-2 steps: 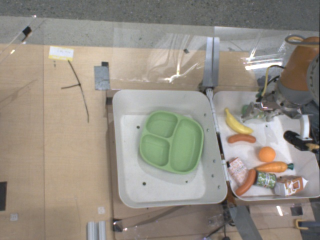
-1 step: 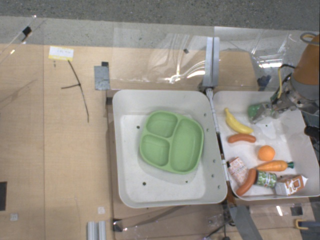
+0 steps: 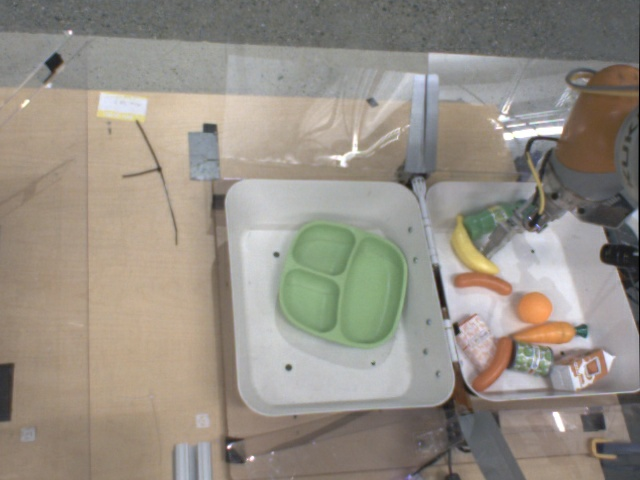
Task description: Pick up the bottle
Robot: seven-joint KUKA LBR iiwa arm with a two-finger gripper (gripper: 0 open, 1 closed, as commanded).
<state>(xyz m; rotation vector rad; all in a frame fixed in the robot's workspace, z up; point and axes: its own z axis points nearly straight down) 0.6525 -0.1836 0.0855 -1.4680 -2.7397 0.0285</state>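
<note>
Right bin (image 3: 600,268): green bottle (image 3: 488,222) lies on its side near the far left corner, just beside the banana (image 3: 472,248). Gripper (image 3: 533,218) sits at the bottle's right end; open or closed, cannot tell. Step judged: approach/grasp. Next: close on the bottle, lift clear of the banana.

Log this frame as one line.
gripper: over right white bin, beside green plastic bottle | grasp: unconfirmed | yellow banana: touching bottle | green divided plate: left bin

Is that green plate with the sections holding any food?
Empty. The green plate shows three bare sections; it lies alone in the left bin.
</note>
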